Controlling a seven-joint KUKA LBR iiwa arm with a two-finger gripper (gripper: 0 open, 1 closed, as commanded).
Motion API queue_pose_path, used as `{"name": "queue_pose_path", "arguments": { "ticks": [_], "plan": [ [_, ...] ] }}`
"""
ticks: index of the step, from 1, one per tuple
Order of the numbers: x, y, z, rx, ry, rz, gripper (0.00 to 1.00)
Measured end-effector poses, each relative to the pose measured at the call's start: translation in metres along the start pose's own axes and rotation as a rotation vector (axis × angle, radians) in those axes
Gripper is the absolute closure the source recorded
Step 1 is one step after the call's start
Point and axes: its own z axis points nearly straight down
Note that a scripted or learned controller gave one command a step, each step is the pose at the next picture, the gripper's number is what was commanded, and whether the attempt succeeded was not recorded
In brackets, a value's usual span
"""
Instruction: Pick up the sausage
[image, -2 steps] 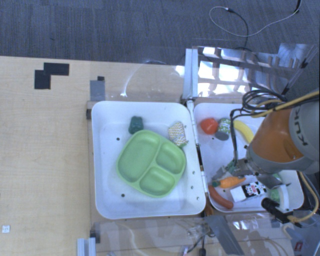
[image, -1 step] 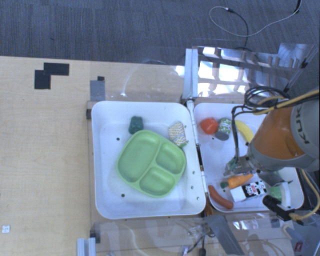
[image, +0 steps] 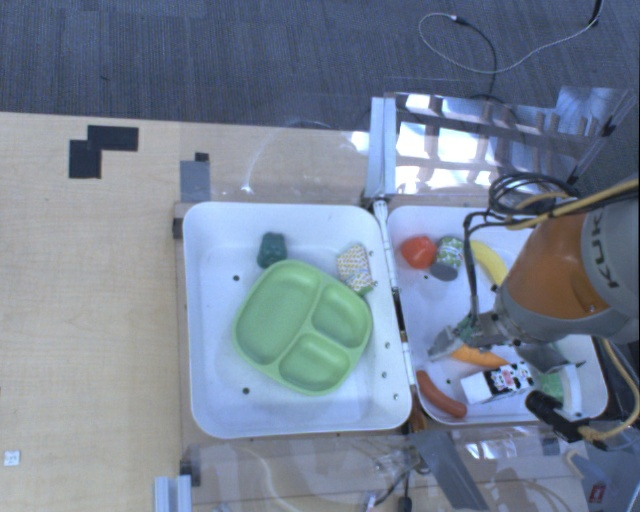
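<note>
The sausage (image: 441, 395) lies flat near the front-left corner of the right bin (image: 404, 300), a reddish-brown link running at a slant along the front wall. Nothing rests on it, though a black-and-white carton (image: 503, 381) lies just beside its right end and an orange carrot (image: 478, 355) sits a little behind it.

The gripper (image: 455, 342) hangs behind the sausage, above the carrot's left end, with the arm (image: 565, 275) arching in from the right over the back of that bin. Its metal jaws point down and to the left; whether they are spread or pressed together I cannot tell, since the wrist covers most of them. Nothing shows between them, so the sausage looks not yet taken.

Further behind the sausage lie a tomato (image: 418, 251), a dark can (image: 447, 257) and a banana (image: 487, 262). To the sausage's left, in the other bin (image: 200, 330), a green plate (image: 303, 326) takes the middle, with a dark green block (image: 272, 249) and a patterned sponge (image: 354, 266) behind it.

As I judge it, the jaws sit low and close because the arm is lining up a descent. The sausage's place against the wall and beside the carton leaves little room, so the grip probably needs to straddle its middle, across its width.
</note>
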Motion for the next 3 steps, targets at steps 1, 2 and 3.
{"name": "queue_pose_path", "arguments": {
  "ticks": [1,2,3],
  "plan": [
    [0.066,0.007,-0.084,0.018,0.004,0.001,0.0],
    [-0.003,-0.008,-0.014,0.021,0.005,-0.022,0.0],
    [0.094,0.031,-0.083,0.019,0.004,0.034,0.0]
  ]
}}
